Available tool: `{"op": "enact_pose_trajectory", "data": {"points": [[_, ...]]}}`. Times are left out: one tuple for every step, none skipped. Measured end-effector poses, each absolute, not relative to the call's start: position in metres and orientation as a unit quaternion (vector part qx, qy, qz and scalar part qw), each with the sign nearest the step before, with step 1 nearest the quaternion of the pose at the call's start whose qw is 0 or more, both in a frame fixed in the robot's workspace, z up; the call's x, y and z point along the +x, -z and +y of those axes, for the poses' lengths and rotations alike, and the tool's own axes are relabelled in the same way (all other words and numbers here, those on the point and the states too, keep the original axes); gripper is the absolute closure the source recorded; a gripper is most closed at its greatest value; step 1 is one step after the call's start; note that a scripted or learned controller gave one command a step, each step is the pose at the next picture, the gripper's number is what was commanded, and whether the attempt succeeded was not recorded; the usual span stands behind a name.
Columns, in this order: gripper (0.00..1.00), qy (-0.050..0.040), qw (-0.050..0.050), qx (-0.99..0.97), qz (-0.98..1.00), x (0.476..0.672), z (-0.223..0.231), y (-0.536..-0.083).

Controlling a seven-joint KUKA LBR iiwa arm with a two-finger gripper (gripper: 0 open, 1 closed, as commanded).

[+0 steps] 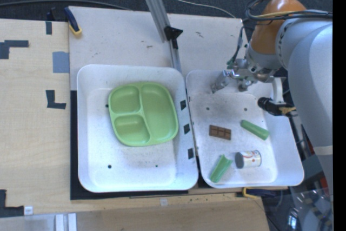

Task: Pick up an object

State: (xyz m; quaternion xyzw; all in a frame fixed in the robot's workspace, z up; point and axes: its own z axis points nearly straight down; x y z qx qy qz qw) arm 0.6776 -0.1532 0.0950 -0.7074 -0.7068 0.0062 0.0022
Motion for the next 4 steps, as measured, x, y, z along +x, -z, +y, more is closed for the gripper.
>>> {"op": "enact_pose_trajectory", "data": {"points": [[1.00,-0.0081,0.003,-0.708,-0.707,0.676,-0.154,-0.104],[1.00,0.0008,-0.002,-0.707,-0.707,0.676,-0.149,-0.148],[1.00,0.0011,-0.002,-0.707,-0.708,0.676,-0.145,-0.192],[1.00,0.0007,-0.001,-0.707,-0.707,0.677,-0.145,-0.214]]}}
